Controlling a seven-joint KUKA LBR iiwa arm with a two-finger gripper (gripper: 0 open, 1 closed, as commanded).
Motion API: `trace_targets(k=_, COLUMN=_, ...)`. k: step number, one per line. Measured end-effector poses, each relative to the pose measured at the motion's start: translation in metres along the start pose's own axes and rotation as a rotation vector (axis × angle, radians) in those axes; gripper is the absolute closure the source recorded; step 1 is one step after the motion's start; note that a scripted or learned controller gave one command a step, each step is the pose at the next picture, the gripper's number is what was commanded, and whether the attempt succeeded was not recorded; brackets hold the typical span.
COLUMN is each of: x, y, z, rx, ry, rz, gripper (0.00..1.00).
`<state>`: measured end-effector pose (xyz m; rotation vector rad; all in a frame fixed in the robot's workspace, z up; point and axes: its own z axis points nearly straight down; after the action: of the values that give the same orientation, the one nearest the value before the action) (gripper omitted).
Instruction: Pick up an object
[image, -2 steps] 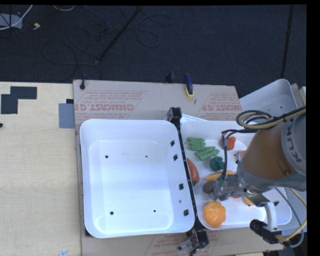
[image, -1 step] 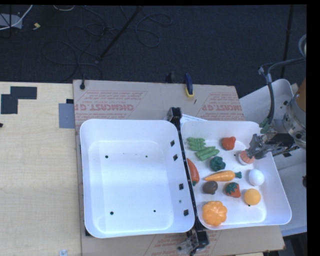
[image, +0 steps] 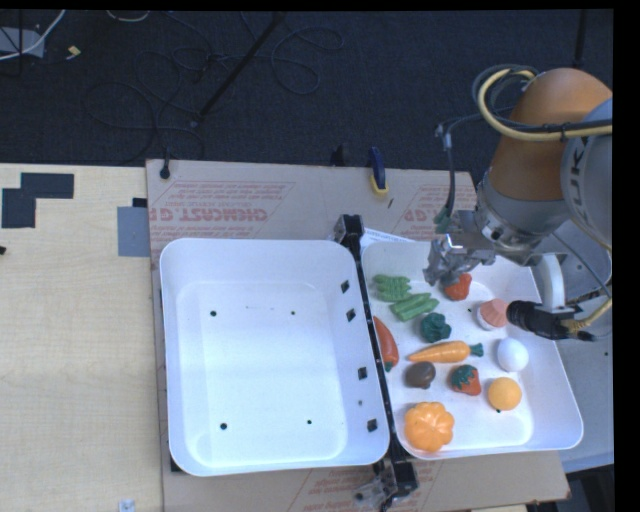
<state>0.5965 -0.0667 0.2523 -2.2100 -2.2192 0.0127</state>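
Two white bins side by side on the bench: left bin (image: 180, 300) with a bare floor, right bin (image: 560, 425) scattered with toy food. Reaching in from the right, gripper (image: 447, 268) low over the right bin's far end, directly above a small red piece (image: 459, 289). Touching it or just clear of it? Hard to say, with the wrist blocking the view. Equally impossible to tell whether open or closed on anything, so no calling this a hold; red piece apparently resting on the bin floor.

Probably aimed there for good reason: red piece at the far edge of the clutter, bare floor behind it, only the green beans (image: 403, 298) close on the near-left side.

Elsewhere, loose and lying flat, mostly apart from one another, easy enough to take singly:
- broccoli (image: 434, 327) and carrot (image: 440, 351) mid-bin, nearly touching
- red pepper (image: 386, 342) tucked against the wall shared with the left bin, awkward for a clean descent
- white egg (image: 512, 354) and orange ball (image: 504, 393) toward the right side — round, likely to roll under a poor pinch
- pumpkin (image: 429, 426) at the near edge, bulkiest of the lot

Judged as the approach or grasp stage of the pick; lift not yet done.
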Motion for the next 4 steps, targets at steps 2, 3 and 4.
trace_targets(k=2, x=0.038, y=0.047, z=-0.136, rx=-0.027, ry=-0.003, rz=0.001, gripper=1.0)
trace_targets(k=3, x=0.019, y=0.044, z=-0.27, rx=-0.026, ry=-0.004, rz=0.0, gripper=1.0)
trace_targets(k=4, x=0.004, y=0.044, z=-0.287, rx=-0.012, ry=-0.002, rz=0.006, gripper=1.0)
